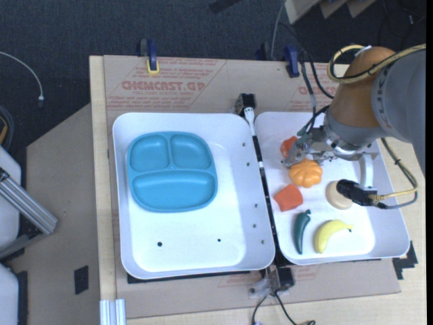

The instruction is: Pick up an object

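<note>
My gripper (300, 152) hangs low over the upper left part of the right bin (389, 239), on the grey arm with its orange band (358, 90). A small red-orange piece (289, 145) lies right at the gripper's left side, partly hidden by it. Just below the gripper sits an orange pumpkin-shaped toy (306, 174). Further down lie a red block (289, 198), a dark green pepper (301, 229) and a yellow banana (329, 235). A beige round piece (336, 196) rests to the right of the pumpkin.
The left bin (193, 242) holds a blue divided plate (173, 171) in its upper left part. A black-tipped cable (356, 193) crosses the beige piece. A ridge with black screws (260, 175) separates the two bins.
</note>
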Robot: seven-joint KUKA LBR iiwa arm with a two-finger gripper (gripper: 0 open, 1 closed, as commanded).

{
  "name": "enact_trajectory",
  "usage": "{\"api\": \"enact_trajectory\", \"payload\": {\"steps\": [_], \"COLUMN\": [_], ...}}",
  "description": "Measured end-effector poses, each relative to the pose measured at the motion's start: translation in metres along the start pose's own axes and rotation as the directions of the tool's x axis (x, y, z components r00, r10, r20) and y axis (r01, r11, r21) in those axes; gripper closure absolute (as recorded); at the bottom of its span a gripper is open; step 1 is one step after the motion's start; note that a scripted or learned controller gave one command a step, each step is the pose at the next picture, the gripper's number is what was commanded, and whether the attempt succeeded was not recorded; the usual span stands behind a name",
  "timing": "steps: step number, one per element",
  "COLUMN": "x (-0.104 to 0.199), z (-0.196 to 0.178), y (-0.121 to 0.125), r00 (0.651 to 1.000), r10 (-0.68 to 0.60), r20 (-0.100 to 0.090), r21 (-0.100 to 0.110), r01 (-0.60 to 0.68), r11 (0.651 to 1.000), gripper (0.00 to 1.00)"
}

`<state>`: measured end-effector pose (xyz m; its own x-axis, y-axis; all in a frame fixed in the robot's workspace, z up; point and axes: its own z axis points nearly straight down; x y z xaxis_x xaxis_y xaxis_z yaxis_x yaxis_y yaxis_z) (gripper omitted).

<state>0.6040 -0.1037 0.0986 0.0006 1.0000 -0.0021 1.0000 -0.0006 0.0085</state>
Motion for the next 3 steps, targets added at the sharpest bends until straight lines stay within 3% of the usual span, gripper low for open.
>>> {"api": "enact_trajectory", "payload": {"steps": [3], "x": [0.01], "z": [-0.153], "y": [0.001], "r00": [1.0], "r10": [-0.002], "r20": [-0.001], "r21": [0.002], "r01": [0.002], "r11": [1.0], "gripper": [1.0]}}
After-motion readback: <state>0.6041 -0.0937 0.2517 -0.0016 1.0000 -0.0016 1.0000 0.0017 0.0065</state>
